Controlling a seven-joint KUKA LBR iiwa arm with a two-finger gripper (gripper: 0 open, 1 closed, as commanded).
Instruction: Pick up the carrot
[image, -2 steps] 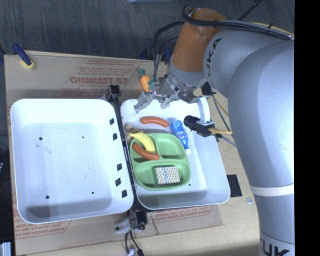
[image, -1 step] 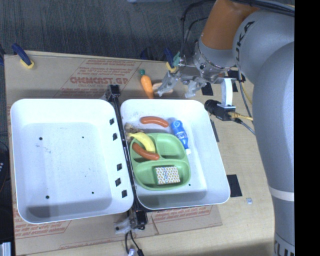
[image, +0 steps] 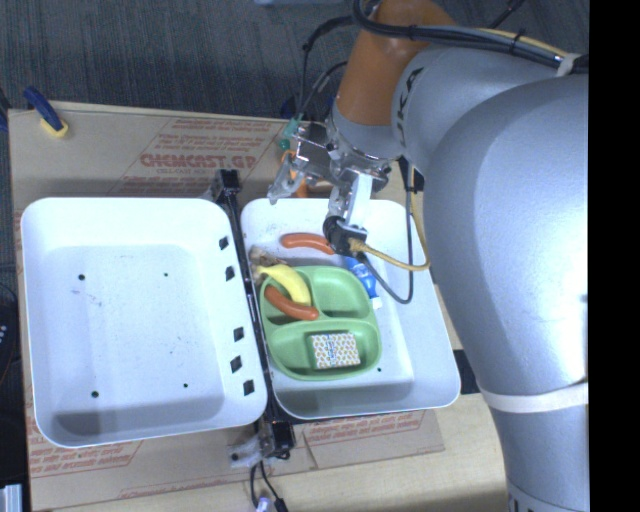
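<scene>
Robot arm's pincer (image: 298, 178), open or closed I cannot tell, hangs over the back of the right bin (image: 425, 340), seemingly aiming for the carrot (image: 305, 241) lying just behind a green plate (image: 352, 292)

The robot's grey arm (image: 510, 220) is a smooth, rounded shell of pale metal-look casing with a soft sheen, very broad at the right and narrowing toward the wrist. A glossy orange band (image: 372, 75) rings it above the wrist, and dark lettering (image: 405, 100) runs along the grey casing just below. Thin black cables (image: 470, 36) loop over the top. A paler ring seam (image: 530, 400) crosses the lower segment. The small silvery metal gripper (image: 297, 172) is blocky, with a green fitting (image: 292, 130).
</scene>
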